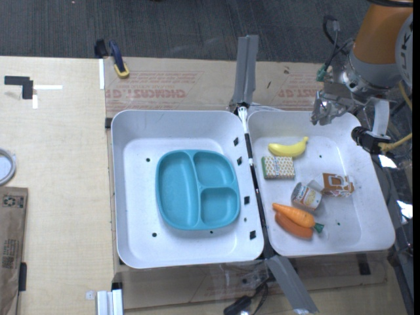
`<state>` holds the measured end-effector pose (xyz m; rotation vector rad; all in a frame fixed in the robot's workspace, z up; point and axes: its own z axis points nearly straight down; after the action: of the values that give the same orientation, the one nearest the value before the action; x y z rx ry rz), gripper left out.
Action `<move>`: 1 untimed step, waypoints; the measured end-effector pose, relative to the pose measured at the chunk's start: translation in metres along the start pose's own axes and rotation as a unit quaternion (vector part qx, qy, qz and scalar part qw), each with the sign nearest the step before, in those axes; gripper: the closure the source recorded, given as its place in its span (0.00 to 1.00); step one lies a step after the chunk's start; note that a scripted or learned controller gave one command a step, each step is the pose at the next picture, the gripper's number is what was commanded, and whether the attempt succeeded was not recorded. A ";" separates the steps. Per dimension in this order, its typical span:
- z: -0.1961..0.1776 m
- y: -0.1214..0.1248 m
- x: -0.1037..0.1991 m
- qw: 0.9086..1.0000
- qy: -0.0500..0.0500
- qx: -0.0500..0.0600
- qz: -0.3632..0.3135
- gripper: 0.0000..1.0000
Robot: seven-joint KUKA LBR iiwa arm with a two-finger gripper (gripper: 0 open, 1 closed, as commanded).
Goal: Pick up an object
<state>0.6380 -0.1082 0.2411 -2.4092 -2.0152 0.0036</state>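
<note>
Yellow and curved, the toy banana (289,147) lies near the back of the right bin (367,241), just behind a small speckled block (279,168), with a little can (306,196), a brown-and-white carton (337,185) and a carrot (295,220) nearer the front. The left bin (131,176) holds a blue divided plate (197,189). The gripper (323,115) hangs over the right bin's back rim, above and to the right of the banana, with nothing in it; the jaws are too small and dark here to tell whether they stand spread or closed. The banana looks like light, stiff plastic, probably smooth and a bit slippery, so a pinch across its thick middle seems safest, since the tapered ends would likely squirt free.
</note>
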 end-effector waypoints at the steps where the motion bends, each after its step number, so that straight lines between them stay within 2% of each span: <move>1: 0.000 0.000 0.000 1.000 0.000 0.000 0.000 0.00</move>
<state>0.6380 -0.1083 0.2410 -2.4094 -2.0154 0.0038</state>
